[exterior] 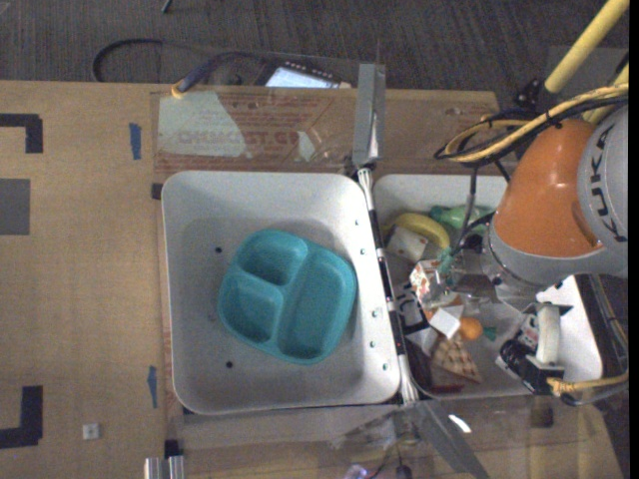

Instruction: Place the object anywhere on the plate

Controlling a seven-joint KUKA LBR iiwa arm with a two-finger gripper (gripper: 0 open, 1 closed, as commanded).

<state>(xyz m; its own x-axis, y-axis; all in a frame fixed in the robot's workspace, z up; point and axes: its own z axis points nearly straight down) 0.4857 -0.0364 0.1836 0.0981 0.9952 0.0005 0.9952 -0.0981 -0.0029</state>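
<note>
arm: grey and orange robot arm [559, 208] reads "KUKA" | gripper [451, 277]: grip cannot be told | teal three-part plastic plate [288, 295]: in left white bin [190, 228]

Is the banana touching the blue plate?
Apart. The camera view shows the banana in the right bin and the plate in the left bin, with both bin walls between them.

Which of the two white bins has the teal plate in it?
The left shallow white bin: the teal three-compartment plastic plate lies in its middle. The right white bin holds small mixed items under the arm.
</note>
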